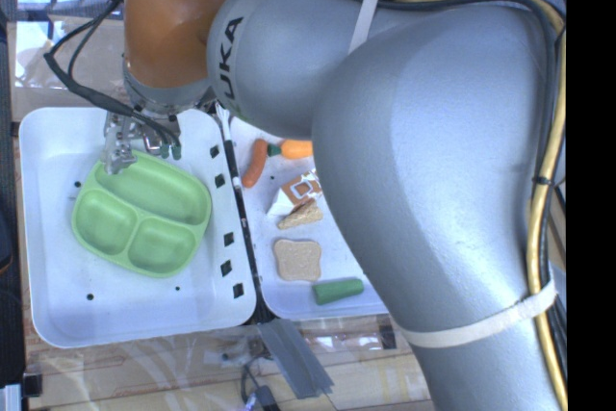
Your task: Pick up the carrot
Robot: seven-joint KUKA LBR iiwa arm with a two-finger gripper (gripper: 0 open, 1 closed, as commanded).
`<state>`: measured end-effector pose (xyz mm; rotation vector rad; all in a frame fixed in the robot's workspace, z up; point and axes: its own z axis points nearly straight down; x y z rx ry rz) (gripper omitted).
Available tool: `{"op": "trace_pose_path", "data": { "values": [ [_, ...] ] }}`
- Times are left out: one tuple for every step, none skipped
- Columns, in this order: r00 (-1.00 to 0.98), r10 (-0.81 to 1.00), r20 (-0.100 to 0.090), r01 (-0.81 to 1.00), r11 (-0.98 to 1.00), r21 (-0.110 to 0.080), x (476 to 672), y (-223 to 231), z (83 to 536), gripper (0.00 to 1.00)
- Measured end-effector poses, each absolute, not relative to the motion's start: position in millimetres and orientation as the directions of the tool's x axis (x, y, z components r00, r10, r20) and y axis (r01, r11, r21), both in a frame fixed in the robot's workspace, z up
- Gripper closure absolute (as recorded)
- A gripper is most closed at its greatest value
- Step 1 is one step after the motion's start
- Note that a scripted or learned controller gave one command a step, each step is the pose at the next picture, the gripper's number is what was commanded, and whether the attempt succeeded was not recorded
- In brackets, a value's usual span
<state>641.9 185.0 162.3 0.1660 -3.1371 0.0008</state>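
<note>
The grey arm (404, 111) covers most of the right bin (289, 303). Its gripper (130, 144) hangs over the left bin (48, 207), at the green divided plate's (144, 212) far edge; finger state unclear. The carrot (295, 149) lies at the right bin's far edge, beside a sausage (254, 163).

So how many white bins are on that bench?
2: the left bin holds a green tray; the right bin, holding food pieces, is partly hidden by the arm.
</note>
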Motion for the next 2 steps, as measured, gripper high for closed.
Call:
{"op": "trace_pose_path", "data": {
  "values": [
    [-0.939,-0.343,-0.005,-0.343,0.939,0.000,657.3,218,192,1.00],
    [-0.796,-0.605,-0.005,-0.605,0.796,-0.001,656.6,220,205,1.00]
  ]
}}
